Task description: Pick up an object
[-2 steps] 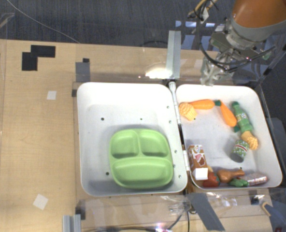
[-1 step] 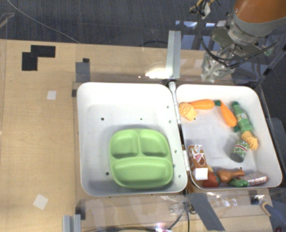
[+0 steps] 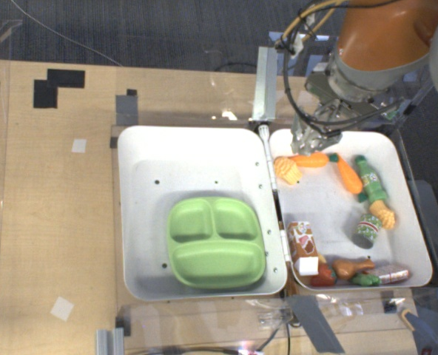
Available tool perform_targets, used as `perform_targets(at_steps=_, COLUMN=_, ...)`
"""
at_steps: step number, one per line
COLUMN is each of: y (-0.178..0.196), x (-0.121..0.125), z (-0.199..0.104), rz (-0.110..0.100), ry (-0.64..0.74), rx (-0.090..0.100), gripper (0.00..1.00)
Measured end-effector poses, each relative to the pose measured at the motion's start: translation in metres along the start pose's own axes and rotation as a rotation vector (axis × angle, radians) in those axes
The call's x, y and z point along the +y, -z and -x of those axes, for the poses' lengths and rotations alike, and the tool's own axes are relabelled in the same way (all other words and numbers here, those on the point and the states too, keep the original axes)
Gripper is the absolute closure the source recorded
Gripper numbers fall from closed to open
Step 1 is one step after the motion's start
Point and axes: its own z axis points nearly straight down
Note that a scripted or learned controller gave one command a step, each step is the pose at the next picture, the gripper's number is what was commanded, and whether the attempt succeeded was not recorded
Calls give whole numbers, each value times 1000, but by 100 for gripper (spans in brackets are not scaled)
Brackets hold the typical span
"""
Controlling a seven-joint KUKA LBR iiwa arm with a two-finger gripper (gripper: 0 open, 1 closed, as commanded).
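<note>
Green divided plate [image 3: 216,241] low in left bin [image 3: 137,161]; toy foods in right bin [image 3: 411,220]; gripper [image 3: 313,140] above orange carrot [image 3: 309,160], finger state impossible to tell.

We see a light wooden bench [image 3: 49,220] marked with black square patches [image 3: 56,86] and small pale tags [image 3: 79,146]. Beyond its far edge lies dark grey carpet [image 3: 145,17], crossed by a thin cable [image 3: 56,32].
</note>
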Motion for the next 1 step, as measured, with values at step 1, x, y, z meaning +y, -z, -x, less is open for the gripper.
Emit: perform_targets(at_steps=1, y=-16, x=-60, z=-18, rz=-2, ry=238, rx=1, gripper=100)
